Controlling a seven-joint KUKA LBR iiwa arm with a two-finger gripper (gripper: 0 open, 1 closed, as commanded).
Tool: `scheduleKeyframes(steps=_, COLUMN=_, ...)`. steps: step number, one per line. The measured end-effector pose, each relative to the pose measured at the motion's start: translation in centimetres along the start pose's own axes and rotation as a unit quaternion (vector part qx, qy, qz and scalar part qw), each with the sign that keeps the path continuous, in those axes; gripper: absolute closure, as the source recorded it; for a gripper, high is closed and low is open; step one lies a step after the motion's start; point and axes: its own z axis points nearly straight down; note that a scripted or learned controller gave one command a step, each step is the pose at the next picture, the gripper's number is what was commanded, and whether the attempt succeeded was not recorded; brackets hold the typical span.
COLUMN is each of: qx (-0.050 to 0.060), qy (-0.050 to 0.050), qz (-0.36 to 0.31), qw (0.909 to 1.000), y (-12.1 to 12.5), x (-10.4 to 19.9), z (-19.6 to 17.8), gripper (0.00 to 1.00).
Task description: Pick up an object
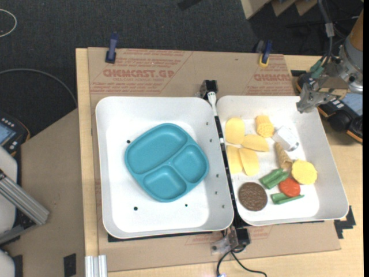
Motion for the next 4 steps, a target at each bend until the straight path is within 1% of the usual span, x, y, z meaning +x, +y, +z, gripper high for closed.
scheduleKeyframes(steps=1, qx=0.002, qy=0.000, qz=0.002, qw=1.0000, y=-7.3, x=-2.2, z=0.8, gripper=1.00)
scheduleKeyframes(steps=2, qx=0.003, qy=0.001, qz=0.000, qw=1.0000, y=-9.7, x=-1.1, z=8.3, gripper=1.00)
scheduleKeyframes(steps=3, qx=0.003, qy=0.000, qz=0.003, qw=1.0000, y=-9.7, x=-8.4, z=14.0, gripper=1.00)
scheduleKeyframes(steps=4, qx=-0.009, qy=-0.003, qz=-0.003, qw=0.9999, y=-9.3, x=-5.5, z=-1.9, gripper=1.00)
